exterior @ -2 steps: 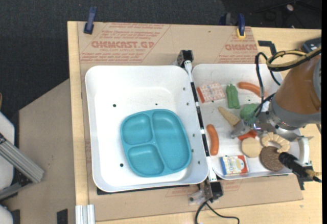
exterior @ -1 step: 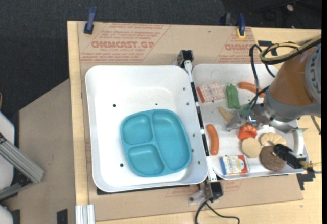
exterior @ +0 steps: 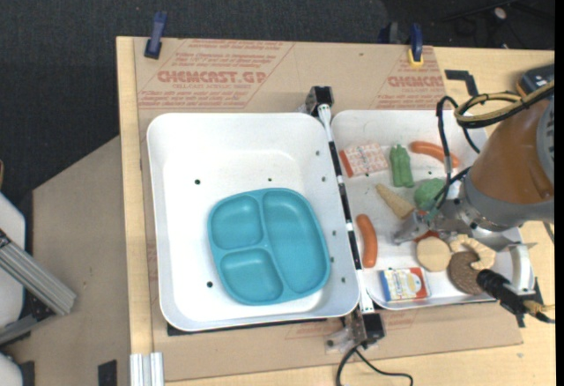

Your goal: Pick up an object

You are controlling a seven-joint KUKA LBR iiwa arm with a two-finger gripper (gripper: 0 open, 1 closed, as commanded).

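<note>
My gripper (exterior: 412, 227) reaches down into the right bin (exterior: 381, 122), in the middle of its pile of toy food. It hangs just right of a tan cone (exterior: 393, 198) and just above-left of a pale round biscuit (exterior: 432, 255). A red sausage (exterior: 367, 240) lies to its left. A green leafy piece (exterior: 429, 192) sits close behind the gripper, partly covered by the wrist. Nothing can be seen held.
The right bin also holds a striped packet (exterior: 365, 159), a green pickle (exterior: 401, 166), an orange sausage (exterior: 429, 149), a brown cookie (exterior: 462, 270) and a small carton (exterior: 404, 284). A blue divided plate (exterior: 267, 245) lies in the left bin (exterior: 176, 146).
</note>
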